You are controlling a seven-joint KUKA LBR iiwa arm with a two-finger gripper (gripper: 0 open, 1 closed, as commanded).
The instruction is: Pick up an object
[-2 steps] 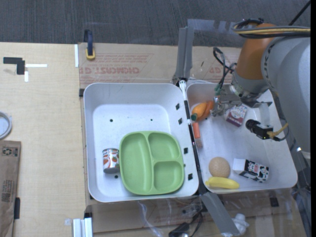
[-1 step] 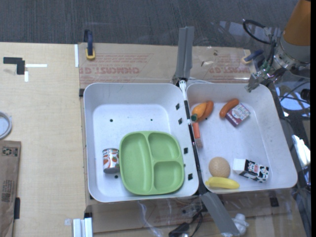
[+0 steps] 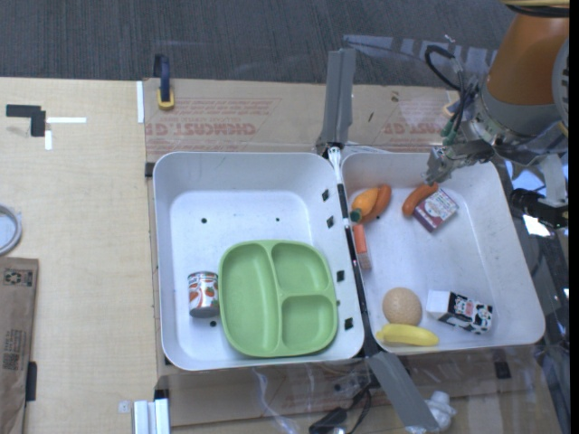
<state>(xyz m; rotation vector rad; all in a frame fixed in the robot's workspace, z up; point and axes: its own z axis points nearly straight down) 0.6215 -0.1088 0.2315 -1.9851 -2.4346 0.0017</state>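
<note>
The table carries two white bins side by side. The left bin holds a green divided plate and, touching its left edge, a small can lying on its side. The arm reaches into the far right corner of the right bin; its hand hangs just above a small red carton, and whether it is spread or pinched I cannot tell. A sausage touches the carton's far left side, long axis running near-left to far-right. An orange carrot lies further left, an egg, banana and black-and-white carton at the near edge.
</note>
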